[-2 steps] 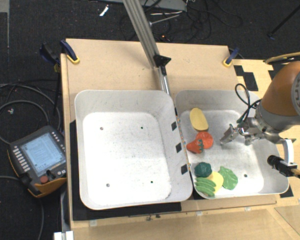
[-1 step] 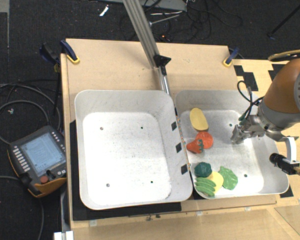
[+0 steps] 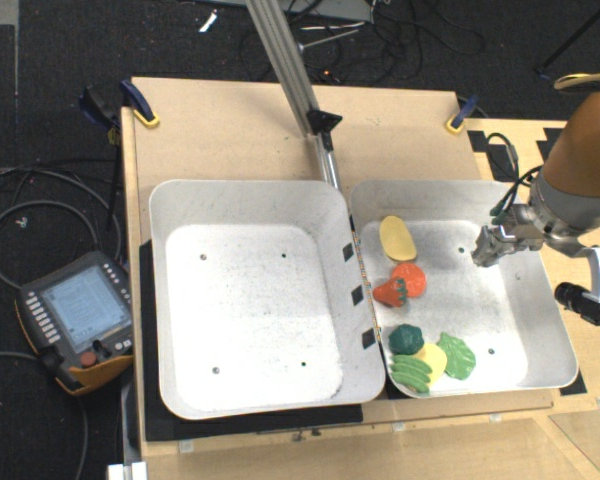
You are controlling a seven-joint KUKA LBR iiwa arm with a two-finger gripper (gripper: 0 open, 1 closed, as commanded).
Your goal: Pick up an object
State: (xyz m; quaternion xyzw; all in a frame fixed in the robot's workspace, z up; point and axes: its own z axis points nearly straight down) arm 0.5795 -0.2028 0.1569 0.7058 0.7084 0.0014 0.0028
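My gripper [image 3: 487, 248] hung over the right bin [image 3: 540, 313]; jaw state could not be told. Nearest target: yellow oval toy [image 3: 397, 238], lying far-left in that bin, well apart from me. Judged light, rigid plastic, smooth, likely slippery. Long axis ran near-to-far, slightly tilted. Best taken across its narrow middle.

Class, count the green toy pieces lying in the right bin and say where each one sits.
3, clustered at the right bin's near edge: a dark green piece at the left, a ridged green piece below it, and a light green piece to the right. Others may lie hidden beneath.
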